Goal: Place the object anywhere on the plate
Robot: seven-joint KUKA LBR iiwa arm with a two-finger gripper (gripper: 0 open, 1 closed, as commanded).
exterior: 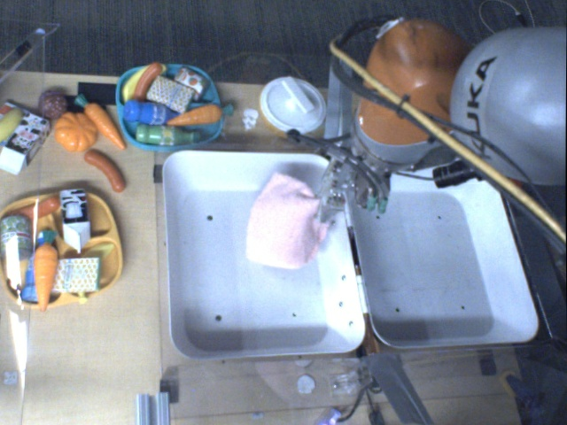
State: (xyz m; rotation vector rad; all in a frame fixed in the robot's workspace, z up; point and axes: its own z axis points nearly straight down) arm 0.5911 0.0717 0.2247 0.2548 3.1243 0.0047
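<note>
- Dark carpet runs along the top of the scene, behind a pale wooden bench [133, 326] that carries two shallow white bins side by side.
- Far to the left of the claw, a yellow tray [108, 253] holds toy food: a carrot, small printed cartons and a bottle-like piece.
- Above that tray, still far left of the claw, loose toys lie on the bench: an orange pumpkin [74, 131], a carrot and a red sausage [106, 170].
- Up and to the left of the claw, a blue bowl [170, 135] is heaped with more toy food, among it a carrot, a blue bottle and a patterned carton.
- The left bin [204, 326] lies below and to the left of the claw; in it, a pink cloth [282, 224] lies crumpled, its right edge reaching up to the claw's tips.
- Just above and a little left of the claw, a white round lid or dish [294, 103] sits on the bench beyond the bins.
- The claw [332, 209] hangs over the left bin's right side, close to the wall shared with the other bin, pointing down at the cloth's right edge; I cannot tell whether it is spread, closed or pinching the fabric.
- The arm [509, 96] comes in from the upper right, its grey body bending down through the orange band [409, 73] to the wrist above the claw, with cables trailing beside it.
- The right bin [443, 264] lies to the right of and below the claw.
</note>
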